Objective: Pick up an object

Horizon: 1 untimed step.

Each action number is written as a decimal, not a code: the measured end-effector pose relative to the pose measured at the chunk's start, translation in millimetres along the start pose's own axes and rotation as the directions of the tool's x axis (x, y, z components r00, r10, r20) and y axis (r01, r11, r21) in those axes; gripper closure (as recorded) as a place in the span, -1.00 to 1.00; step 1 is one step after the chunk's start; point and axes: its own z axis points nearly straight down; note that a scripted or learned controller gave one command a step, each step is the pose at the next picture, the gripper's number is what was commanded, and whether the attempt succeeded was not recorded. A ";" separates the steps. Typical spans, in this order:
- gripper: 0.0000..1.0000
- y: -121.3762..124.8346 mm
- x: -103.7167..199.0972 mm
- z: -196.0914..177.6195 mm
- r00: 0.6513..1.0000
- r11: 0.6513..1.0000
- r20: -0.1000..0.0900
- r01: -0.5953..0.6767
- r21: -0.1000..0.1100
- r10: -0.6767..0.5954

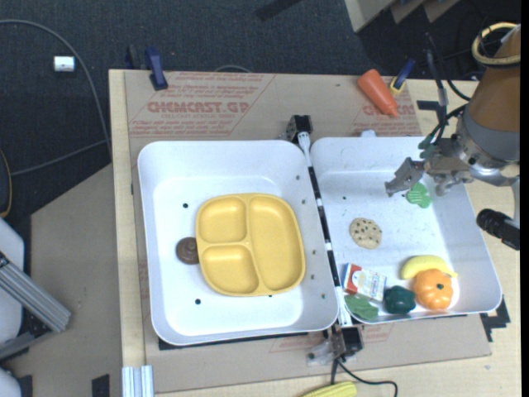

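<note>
**Gripper low over the right bin, a green piece at its tips**

Starting at the left of the counter (124,246), the left bin (157,222) holds a yellow divided plate (248,244) lying flat near its middle. A small brown round object (187,250) sits at the plate's nine o'clock, touching its edge or tucked just under it; I cannot tell which.

Across the divider, the right bin (355,160) carries most of the things. A speckled cookie (364,232) lies alone near the bin's centre. At its five to six o'clock, along the near rim, there is a cluster: a red and white packet (363,282), a flat green leaf-shaped piece (360,307) just below it, a dark green object (399,299) beside them, then an orange pumpkin-like fruit (435,290) with a yellow banana (425,265) resting against its top.

At the cookie's one o'clock, the gripper (419,185) hangs low over the bin, the grey arm coming in from the right. A small light green object (418,195) sits right at its tips. From here I cannot tell how far the gripper is open, or whether it has hold of the green piece.

Beyond the bins, at twelve o'clock from the right bin, an orange carrot-shaped toy (378,93) lies on the counter.
</note>
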 end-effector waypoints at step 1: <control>-1.00 -25.8 26.3 111.7 1.000 1.000 -0.001 -0.001 0.002 0.001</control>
